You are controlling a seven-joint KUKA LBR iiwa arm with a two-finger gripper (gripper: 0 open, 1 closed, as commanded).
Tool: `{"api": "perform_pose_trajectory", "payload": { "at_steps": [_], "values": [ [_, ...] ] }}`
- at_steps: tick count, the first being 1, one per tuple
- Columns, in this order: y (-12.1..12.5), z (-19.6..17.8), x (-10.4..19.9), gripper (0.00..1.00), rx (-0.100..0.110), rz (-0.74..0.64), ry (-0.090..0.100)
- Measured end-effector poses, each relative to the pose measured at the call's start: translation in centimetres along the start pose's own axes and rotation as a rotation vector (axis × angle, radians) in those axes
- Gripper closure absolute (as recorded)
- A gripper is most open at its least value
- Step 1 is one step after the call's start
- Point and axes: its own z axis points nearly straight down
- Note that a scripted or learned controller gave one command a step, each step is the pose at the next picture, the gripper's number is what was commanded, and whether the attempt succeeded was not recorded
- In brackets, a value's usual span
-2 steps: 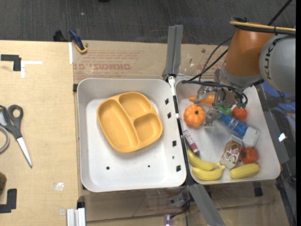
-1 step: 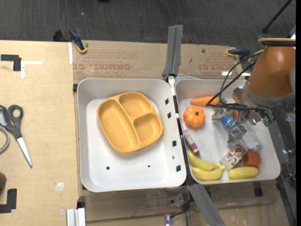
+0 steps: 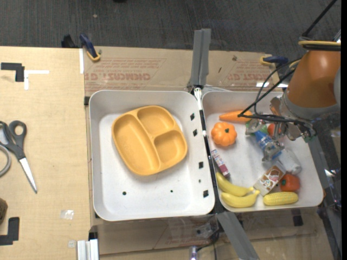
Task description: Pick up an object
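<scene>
The right bin point(image 3: 245, 161) holds several toy foods: a small orange pumpkin point(image 3: 224, 134), a carrot point(image 3: 233, 116), two bananas point(image 3: 236, 192), a corn cob point(image 3: 280, 199), a tomato point(image 3: 290, 182), a brown-and-white packet point(image 3: 269, 179) and a pink stick point(image 3: 219, 163). A blue-and-clear bottle point(image 3: 268, 144) lies near the bin's middle right. My gripper point(image 3: 274, 137) hangs low over that bottle, under the orange wrist band point(image 3: 320, 77). The gripper's body and cables hide whatever is directly beneath it.
In the left bin point(image 3: 146, 196) lies a yellow divided plate point(image 3: 150, 140). Scissors point(image 3: 20, 151) rest on the wooden bench at the far left. A grey divider bar point(image 3: 200, 58) stands behind the seam between the bins.
</scene>
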Motion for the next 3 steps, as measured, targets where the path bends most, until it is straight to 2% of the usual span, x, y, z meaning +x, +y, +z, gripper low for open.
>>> {"api": "perform_pose_trajectory", "payload": {
  "at_steps": [1,2,3],
  "values": [
    [-0.2,-0.1,-0.1,0.00,0.000,0.101,-0.001],
    [0.5,0.0,-1.4,0.00,0.000,0.146,-0.001],
    [1.9,0.1,-2.2,0.00,-0.001,0.253,0.002]
  ]
}}
